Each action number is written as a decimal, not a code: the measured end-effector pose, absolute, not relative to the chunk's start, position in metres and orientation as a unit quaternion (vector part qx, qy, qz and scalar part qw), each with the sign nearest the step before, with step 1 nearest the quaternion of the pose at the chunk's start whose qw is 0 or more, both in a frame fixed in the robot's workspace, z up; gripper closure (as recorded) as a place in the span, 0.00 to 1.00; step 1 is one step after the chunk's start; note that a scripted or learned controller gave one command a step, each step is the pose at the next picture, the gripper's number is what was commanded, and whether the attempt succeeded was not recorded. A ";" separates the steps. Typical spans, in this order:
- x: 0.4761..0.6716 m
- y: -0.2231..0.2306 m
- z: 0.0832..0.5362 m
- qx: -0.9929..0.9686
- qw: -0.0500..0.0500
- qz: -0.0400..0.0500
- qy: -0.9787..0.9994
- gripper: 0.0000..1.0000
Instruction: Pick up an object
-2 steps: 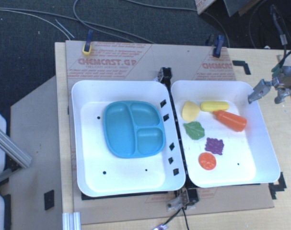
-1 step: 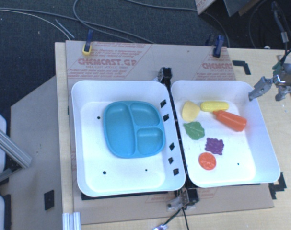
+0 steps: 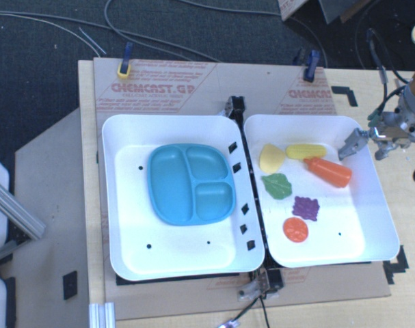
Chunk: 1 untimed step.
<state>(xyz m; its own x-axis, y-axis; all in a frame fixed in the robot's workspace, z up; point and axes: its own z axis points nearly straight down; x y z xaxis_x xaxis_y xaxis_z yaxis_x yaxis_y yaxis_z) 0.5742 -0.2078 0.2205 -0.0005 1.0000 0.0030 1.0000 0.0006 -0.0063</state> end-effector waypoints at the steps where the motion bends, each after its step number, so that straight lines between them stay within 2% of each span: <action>1: 0.570 -0.210 0.177 -0.707 0.003 0.001 -0.707 0.00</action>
